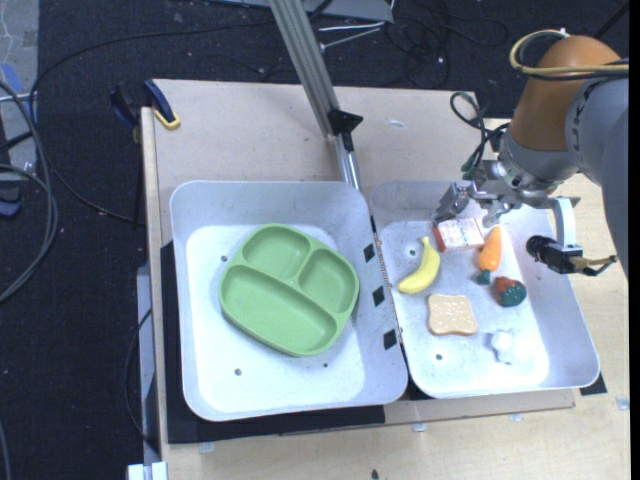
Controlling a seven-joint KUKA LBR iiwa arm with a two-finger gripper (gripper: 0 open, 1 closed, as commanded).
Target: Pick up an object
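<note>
My gripper (472, 204) hangs over the far end of the right bin (565, 343), open, with nothing between its fingers. Just in front of it lies a small red and white box (459, 234). An orange carrot (490, 249) lies to the right of the box and a yellow banana (423, 269) to its left. Nearer the front are a strawberry (509, 292), a slice of toast (451, 315) and a small white object (501, 344).
The left bin (200, 368) holds a green divided plate (289, 289). A slanted metal pole (310, 63) crosses the back of the bench and ends near the wall between the bins. The grey arm (575, 118) enters from the right.
</note>
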